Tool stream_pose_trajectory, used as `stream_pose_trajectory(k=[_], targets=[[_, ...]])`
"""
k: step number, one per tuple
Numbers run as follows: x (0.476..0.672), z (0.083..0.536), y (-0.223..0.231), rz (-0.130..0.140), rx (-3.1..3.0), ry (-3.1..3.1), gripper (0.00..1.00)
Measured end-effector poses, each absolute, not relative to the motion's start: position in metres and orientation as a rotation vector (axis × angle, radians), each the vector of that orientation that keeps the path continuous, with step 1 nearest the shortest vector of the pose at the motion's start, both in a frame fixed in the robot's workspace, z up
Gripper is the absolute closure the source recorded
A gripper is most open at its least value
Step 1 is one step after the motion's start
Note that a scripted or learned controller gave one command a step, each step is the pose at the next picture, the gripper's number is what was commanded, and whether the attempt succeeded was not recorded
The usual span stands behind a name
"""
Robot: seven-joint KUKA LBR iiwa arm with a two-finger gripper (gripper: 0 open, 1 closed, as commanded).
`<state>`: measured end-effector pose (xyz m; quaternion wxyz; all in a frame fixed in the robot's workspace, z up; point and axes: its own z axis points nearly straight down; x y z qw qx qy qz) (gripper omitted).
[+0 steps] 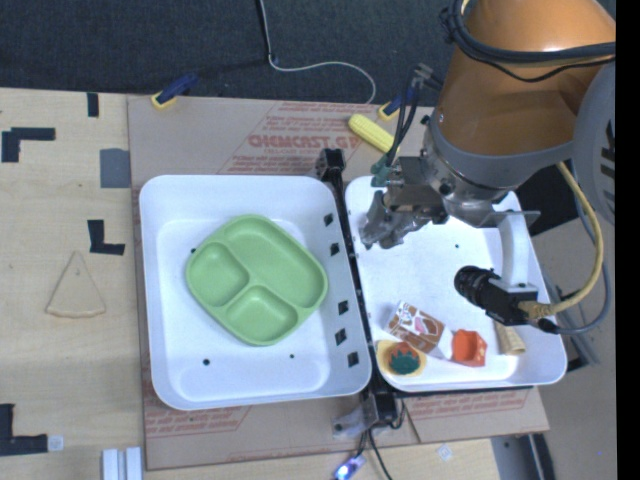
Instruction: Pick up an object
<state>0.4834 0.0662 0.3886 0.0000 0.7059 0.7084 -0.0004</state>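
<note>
My gripper point(383, 230) hangs over the far left part of the right bin point(440, 258), close to the divider between the bins. Nothing shows under it or between it and the white floor. Along the right bin's near edge lie a brown and white carton point(416, 327), a small orange-red object point(468, 347), a yellow dish with something teal in it point(402, 359) and a tan cork-like piece point(511, 341). A green divided plate point(256, 279) lies in the middle of the left bin point(170, 208).
Both bins rest on a cardboard sheet point(270, 138). A yellow object point(370, 132) lies on it behind the right bin, and a blue and yellow clip point(174, 89) sits at its far left corner. The arm's big orange and grey body point(520, 78) overhangs the right bin's far side.
</note>
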Motion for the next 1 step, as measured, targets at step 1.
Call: stream_pose_trajectory(k=[1], targets=[[0.4838, 0.4745, 0.1419, 0.004, 2.214, 2.226, 1.00]])
